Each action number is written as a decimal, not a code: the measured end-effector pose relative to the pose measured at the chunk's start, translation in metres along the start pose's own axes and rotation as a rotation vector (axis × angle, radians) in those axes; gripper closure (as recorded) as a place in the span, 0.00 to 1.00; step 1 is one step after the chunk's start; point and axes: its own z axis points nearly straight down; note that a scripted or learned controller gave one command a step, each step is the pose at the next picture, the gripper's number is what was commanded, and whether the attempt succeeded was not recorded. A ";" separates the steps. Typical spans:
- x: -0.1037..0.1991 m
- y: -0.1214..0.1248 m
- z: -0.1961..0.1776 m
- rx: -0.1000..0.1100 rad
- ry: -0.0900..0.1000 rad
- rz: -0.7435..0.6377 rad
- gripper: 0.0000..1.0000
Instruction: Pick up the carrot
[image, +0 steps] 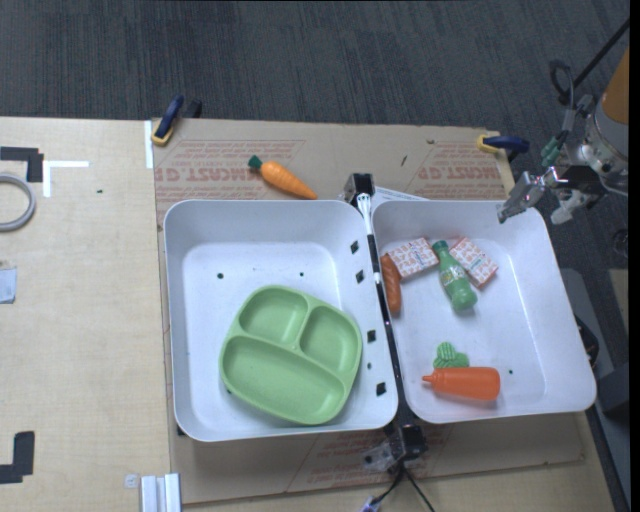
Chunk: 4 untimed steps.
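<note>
We have not begun: our gripper (541, 196) hovers open and empty at two o'clock, while the carrot (463, 381) lies untouched at five o'clock.

Red block lettering printed on the brown cardboard sheet (330, 150) under the two bins, seen upside down and mirrored from this camera. At eleven o'clock of the left bin (190, 330), a word that seems to read "PRIMIZT GR", uncertain. At twelve o'clock of the right bin (560, 330), similar red letters, partly cut by the rim, not legible. Faint red print at six o'clock on the cardboard too, too small to read. Red-and-white packets (412, 257) patterned, with no readable text.
</note>
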 end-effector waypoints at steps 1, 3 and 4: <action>0.046 -0.077 0.131 0.000 0.001 -0.155 0.00; 0.153 -0.102 0.089 -0.002 0.000 -0.513 0.00; 0.164 0.001 0.089 -0.003 -0.001 -0.705 0.00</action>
